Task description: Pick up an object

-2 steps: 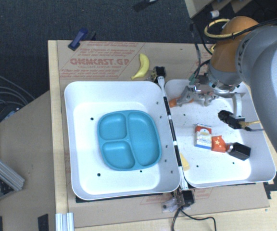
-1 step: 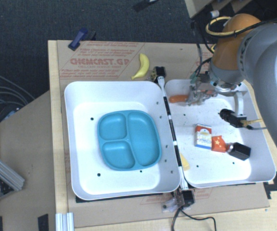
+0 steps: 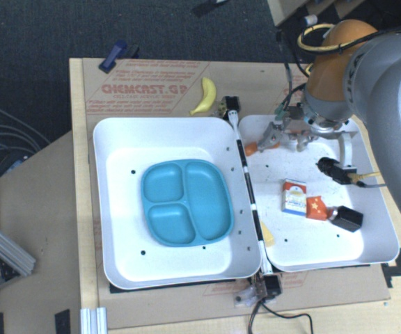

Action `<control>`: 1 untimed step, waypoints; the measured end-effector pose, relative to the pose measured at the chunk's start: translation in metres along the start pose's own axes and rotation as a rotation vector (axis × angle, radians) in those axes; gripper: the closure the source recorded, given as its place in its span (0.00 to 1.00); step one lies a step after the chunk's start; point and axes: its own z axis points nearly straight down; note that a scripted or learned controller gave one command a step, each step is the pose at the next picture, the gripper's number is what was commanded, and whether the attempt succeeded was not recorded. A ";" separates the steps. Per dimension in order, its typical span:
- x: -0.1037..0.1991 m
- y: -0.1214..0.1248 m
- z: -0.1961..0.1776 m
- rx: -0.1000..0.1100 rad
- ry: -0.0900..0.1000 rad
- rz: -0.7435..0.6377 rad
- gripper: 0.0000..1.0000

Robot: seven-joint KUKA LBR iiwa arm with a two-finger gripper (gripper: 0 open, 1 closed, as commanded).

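We see a blue divided plate (image 3: 186,202) in the left bin (image 3: 110,145). In the right bin (image 3: 374,245), a small red-and-white carton (image 3: 294,197) lies flat (light and stiff, we judge; best pinched across its narrow sides). The gripper (image 3: 289,136) hovers at the far end; we cannot tell its finger state.

The grey arm (image 3: 385,82) reaches in from the right, its gripper (image 3: 289,136) pointing down, low.
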 end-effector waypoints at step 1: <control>0.000 0.001 -0.011 -0.003 -0.001 -0.001 1.00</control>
